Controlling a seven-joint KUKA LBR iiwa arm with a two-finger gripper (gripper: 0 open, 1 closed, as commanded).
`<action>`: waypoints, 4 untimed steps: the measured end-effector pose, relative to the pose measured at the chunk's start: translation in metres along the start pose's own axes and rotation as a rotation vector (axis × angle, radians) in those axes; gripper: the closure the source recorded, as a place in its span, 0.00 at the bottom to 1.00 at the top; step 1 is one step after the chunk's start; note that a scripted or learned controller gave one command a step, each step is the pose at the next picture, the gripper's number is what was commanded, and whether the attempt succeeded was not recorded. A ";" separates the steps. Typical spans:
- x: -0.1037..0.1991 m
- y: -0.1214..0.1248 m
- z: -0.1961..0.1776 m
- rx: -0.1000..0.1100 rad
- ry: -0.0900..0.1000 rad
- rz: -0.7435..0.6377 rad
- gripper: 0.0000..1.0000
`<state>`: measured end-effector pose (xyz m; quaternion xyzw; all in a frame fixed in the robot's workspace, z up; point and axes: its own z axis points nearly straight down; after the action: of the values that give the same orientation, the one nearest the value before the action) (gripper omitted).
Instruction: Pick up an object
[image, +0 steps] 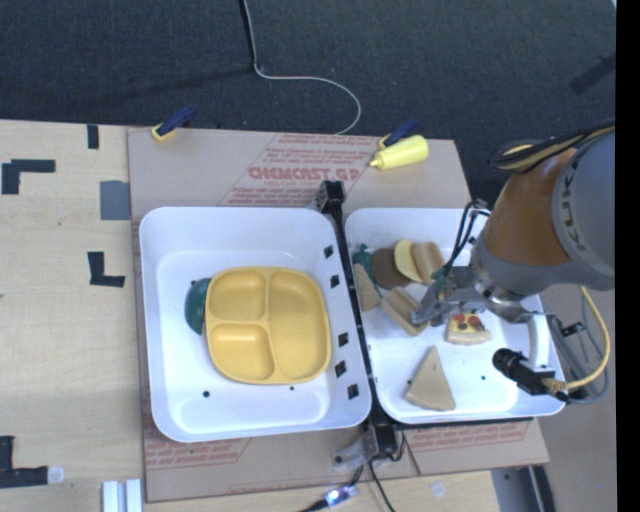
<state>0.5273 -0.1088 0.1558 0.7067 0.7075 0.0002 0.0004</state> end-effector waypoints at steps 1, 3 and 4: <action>0.007 -0.004 -0.045 0.000 0.000 -0.001 1.00; 0.061 0.029 -0.065 0.002 0.001 -0.006 1.00; 0.073 0.033 -0.067 0.003 0.001 -0.001 1.00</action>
<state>0.5604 -0.0359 0.2232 0.7064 0.7078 -0.0007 -0.0010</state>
